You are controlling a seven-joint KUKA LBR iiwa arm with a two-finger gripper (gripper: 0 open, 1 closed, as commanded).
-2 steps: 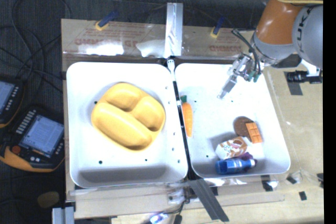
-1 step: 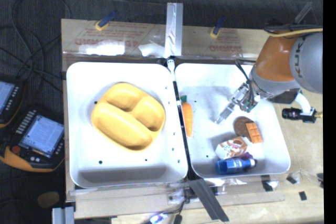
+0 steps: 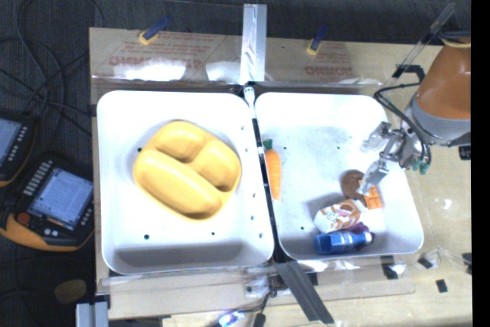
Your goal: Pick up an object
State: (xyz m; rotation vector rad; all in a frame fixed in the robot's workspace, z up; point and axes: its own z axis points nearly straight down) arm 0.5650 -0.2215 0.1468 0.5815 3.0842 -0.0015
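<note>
Both bins looked like smooth white plastic with a slight sheen; the left bin [image 3: 115, 165] held a large yellow lump [image 3: 186, 168] with a glossy, waxy skin, like moulded plastic or rubber. In the right bin [image 3: 321, 126], the carrot [image 3: 272, 172] had a matt orange surface. The blue bottle [image 3: 342, 241] shone like hard plastic, and the packet [image 3: 338, 217] beside it looked like glossy printed wrap. The gripper [image 3: 383, 157] was bare, dull grey metal. The bench [image 3: 452, 218] appeared pale, matt wood, and an upright strip [image 3: 254, 42] between the bins gleamed like brushed metal.
</note>
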